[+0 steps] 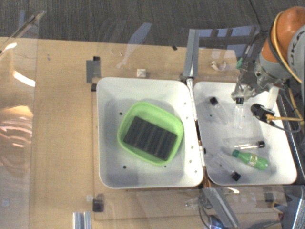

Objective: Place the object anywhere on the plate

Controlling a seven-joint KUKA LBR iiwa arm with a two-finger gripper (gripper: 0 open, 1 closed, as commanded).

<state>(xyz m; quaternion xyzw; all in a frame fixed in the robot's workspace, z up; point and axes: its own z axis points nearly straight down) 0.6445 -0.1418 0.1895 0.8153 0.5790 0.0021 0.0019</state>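
From the right, the grey arm (pixel 281 51) bends down over the right bin (pixel 286 175), its gripper (pixel 239 99) pointing down at the bin's upper part; whether anything is held, I cannot tell. A clear vial (pixel 238 117) lies just below it. The green plate (pixel 125 123) sits in the left bin (pixel 107 166) on the worktop (pixel 52 142). A green bottle (pixel 251 159) lies in the right bin's lower part.

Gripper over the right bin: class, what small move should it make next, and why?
Probably lower straight down toward the clear vial. The gripper sits above that vial's upper end in the right bin, with nothing visibly held, while the green plate in the left bin awaits an object.
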